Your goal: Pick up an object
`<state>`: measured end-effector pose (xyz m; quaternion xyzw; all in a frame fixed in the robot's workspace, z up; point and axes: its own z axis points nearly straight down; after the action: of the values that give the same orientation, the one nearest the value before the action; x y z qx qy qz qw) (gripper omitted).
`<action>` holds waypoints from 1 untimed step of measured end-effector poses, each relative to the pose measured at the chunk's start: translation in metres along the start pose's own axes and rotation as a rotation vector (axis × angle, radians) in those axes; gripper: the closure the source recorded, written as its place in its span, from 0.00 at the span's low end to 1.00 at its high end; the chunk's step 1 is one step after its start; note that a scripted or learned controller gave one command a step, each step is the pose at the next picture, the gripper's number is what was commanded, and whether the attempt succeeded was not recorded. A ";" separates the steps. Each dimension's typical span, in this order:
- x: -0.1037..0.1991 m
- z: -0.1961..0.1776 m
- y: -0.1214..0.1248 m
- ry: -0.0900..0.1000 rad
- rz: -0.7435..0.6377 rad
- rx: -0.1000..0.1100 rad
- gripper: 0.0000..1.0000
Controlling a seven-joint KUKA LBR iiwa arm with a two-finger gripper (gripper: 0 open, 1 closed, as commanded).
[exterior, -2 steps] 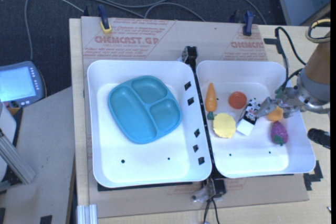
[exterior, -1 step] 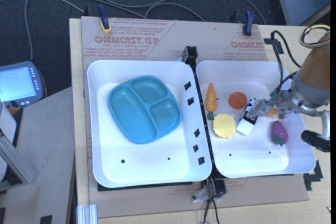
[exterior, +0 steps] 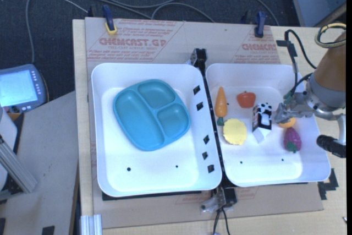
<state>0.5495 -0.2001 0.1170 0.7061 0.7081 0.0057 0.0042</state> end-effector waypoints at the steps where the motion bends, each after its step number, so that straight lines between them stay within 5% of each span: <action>1: 0.009 -0.059 0.004 -0.004 0.001 0.007 1.00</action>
<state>0.5531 -0.1911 0.1764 0.7063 0.7079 0.0017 0.0030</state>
